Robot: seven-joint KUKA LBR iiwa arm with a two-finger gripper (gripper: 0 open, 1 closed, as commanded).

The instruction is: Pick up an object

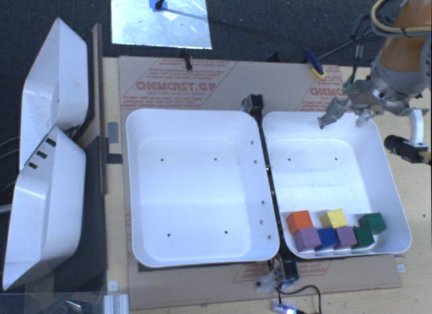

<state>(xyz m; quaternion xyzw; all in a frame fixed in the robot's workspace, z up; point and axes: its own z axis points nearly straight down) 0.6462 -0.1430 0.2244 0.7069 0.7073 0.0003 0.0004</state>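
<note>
Two shallow white bins sit side by side on a brown bench, the left bin (196, 184) and the right bin (337, 171). Small blocks crowd the lower right of the frame in the right bin: orange block (299, 221), yellow block (333, 219), green blocks (370, 225), purple blocks (307, 238) and a blue block (327, 238). At the upper right, well apart from them, the gripper (346, 115) hangs over the bin's top edge with its fingers spread apart and nothing between them.

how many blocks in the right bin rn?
7, all clustered along the near edge of the right bin: orange block, yellow block, two green blocks, two purple blocks, blue block. More may be hidden behind them.
</note>
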